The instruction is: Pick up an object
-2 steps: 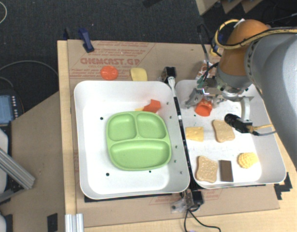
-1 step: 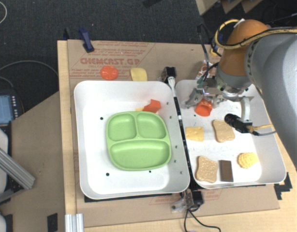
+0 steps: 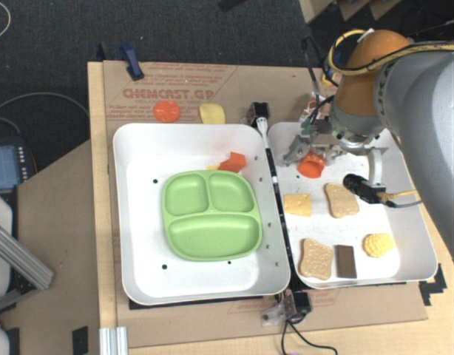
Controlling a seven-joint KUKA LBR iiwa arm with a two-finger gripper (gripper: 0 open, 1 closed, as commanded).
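Observation:
My gripper (image 3: 313, 154) hangs over the far left part of the right bin (image 3: 415, 254), open. Its fingers stand apart on either side of a small orange-red piece (image 3: 310, 168) that lies on the bin floor right beneath it. The same bin holds a yellow cheese square (image 3: 297, 204), a bread slice (image 3: 341, 200), a round yellow cookie (image 3: 377, 245), a toast slice (image 3: 316, 258) and a brown chocolate bar (image 3: 345, 261).
The left bin (image 3: 138, 198) bears a green divided plate (image 3: 211, 214), with an orange piece (image 3: 232, 162) at the plate's far right corner. Behind the bins, an orange disc (image 3: 166, 111) and a pale yellow piece (image 3: 211, 113) lie on the cardboard.

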